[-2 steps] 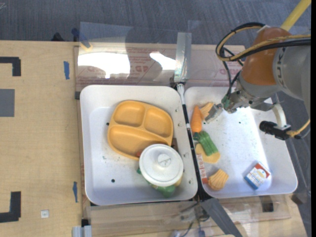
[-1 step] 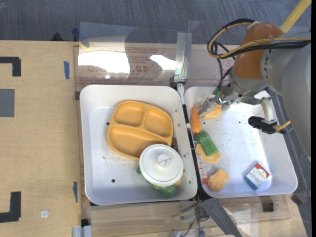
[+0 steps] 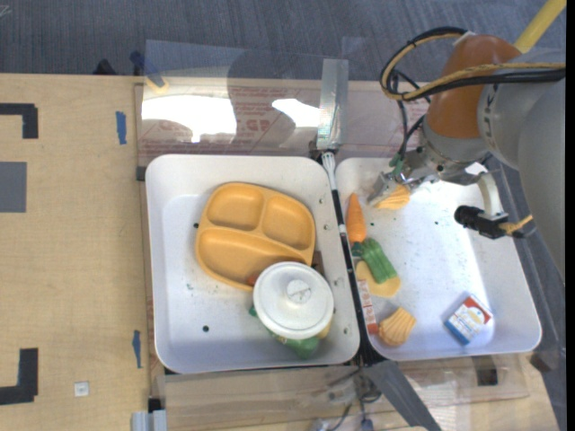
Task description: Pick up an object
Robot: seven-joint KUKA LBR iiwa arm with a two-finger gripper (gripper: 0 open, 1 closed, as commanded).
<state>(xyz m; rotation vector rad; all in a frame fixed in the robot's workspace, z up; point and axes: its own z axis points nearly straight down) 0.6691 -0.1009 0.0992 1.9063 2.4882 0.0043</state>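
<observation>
The gripper point(image 3: 388, 187) sits low at the back left corner of the right bin point(image 3: 503, 277), its tips around a small yellow-orange toy piece point(image 3: 393, 200); whether they clamp it I cannot tell. Just left lies a toy carrot point(image 3: 356, 220), then a green-and-yellow toy point(image 3: 377, 264), a ridged orange piece point(image 3: 397, 326) and a small blue-and-white carton point(image 3: 468, 319). The left bin point(image 3: 171, 241) holds a yellow divided plate point(image 3: 256, 232) and a white lidded cup point(image 3: 293, 300).

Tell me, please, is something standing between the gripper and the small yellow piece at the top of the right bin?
Nothing visible does. The gripper is right at the yellow piece near the right bin's upper left corner. The carrot lies just beside it, toward the divider, not between them.
</observation>
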